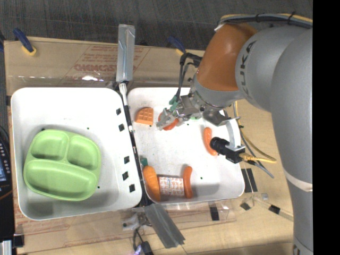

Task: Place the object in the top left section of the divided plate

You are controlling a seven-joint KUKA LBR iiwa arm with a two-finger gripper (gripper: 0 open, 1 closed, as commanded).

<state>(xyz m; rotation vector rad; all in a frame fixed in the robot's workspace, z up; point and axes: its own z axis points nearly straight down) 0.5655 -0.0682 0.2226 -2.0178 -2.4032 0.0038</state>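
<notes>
In the right bin [159,147], the gripper [171,117] is clamping a small orange-red object [169,124]; the green divided plate [62,164] is sitting opposite.

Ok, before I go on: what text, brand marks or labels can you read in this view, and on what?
"KUKA", partly cut off, on the grey arm.
Red print on the cardboard sheet behind the bins: too blurred to read.
Label on the orange can in the right bin: too small to read.
</notes>
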